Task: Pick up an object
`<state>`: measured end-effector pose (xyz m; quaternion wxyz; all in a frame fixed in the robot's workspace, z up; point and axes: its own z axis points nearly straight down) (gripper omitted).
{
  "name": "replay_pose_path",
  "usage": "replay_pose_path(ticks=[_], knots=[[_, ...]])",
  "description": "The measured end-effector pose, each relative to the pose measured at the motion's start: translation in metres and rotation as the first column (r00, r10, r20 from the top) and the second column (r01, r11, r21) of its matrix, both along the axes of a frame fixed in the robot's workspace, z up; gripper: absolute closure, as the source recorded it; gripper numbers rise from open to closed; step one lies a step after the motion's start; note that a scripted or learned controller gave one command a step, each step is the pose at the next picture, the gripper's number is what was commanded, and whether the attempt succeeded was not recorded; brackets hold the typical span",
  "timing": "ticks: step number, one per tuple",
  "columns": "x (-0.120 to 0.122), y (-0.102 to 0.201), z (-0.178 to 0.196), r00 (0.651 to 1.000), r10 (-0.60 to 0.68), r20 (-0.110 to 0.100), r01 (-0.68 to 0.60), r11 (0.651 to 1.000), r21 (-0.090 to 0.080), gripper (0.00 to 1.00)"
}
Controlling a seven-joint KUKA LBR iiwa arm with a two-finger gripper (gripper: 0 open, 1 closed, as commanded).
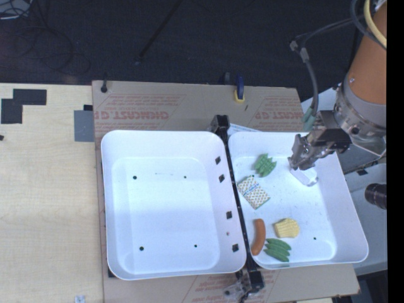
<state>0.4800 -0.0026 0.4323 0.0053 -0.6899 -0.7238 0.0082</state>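
gripper (302, 163) low over the right bin (344, 197) — cannot tell its grip, green toy (265, 165) just beside, checkered packet (254, 192), hot dog (257, 235) nearer the front

Arm (369, 62) showed broad orange band on upper segment, light grey metallic ring below it at wrist. Black cables looped from top right corner, one thicker hose curving along orange segment; thinner dark cable ran leftward to small grey connector, then dropped toward wrist. Gripper (302, 160) was dark grey and black, blocky housing with angular metal parts, pale teal patch beside its mount. Small details blurred.
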Motion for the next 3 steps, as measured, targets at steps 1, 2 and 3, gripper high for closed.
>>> replay_pose_path(ticks=[1, 2, 3], knots=[[-0.004, 0.035, 0.077, 0.999, -0.044, 0.024, 0.044, 0.999, 0.006, 1.0], [-0.006, 0.016, -0.074, 0.999, -0.051, 0.0, 0.051, 0.999, 0.001, 1.0], [-0.004, 0.057, -0.026, 0.999, -0.043, 0.02, 0.043, 0.999, 0.005, 1.0]])
